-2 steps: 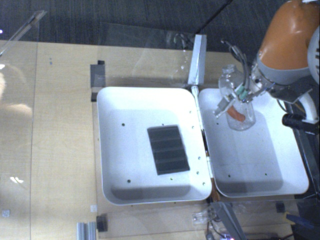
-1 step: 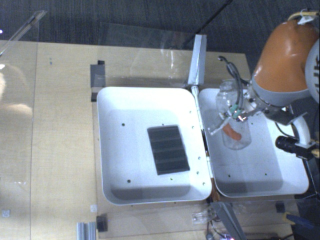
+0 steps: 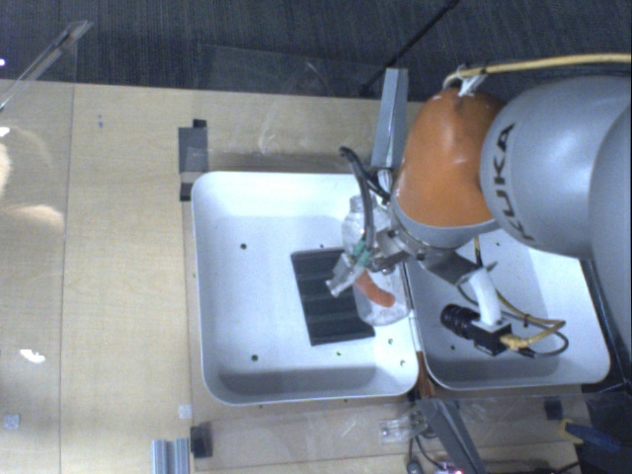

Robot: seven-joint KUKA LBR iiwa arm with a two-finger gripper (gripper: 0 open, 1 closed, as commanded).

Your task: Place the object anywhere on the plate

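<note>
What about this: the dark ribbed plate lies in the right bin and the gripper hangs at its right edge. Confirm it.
One thing is off: the dark ribbed plate lies in the left bin, not the right bin. The camera view shows it on that bin's floor, toward its right side. The rest holds: the gripper hangs at the plate's right edge.

Two shallow white bins sit side by side on a pale wooden bench (image 3: pixel 109 294). The left bin (image 3: pixel 237 294) has small dark holes in its floor. The right bin (image 3: pixel 573 354) touches it along one wall. A black bracket (image 3: pixel 195 146) stands at the left bin's far corner. A second black bracket (image 3: pixel 200 442) lies near its front corner. Dark carpet (image 3: pixel 247 13) runs beyond the bench's far edge.
</note>
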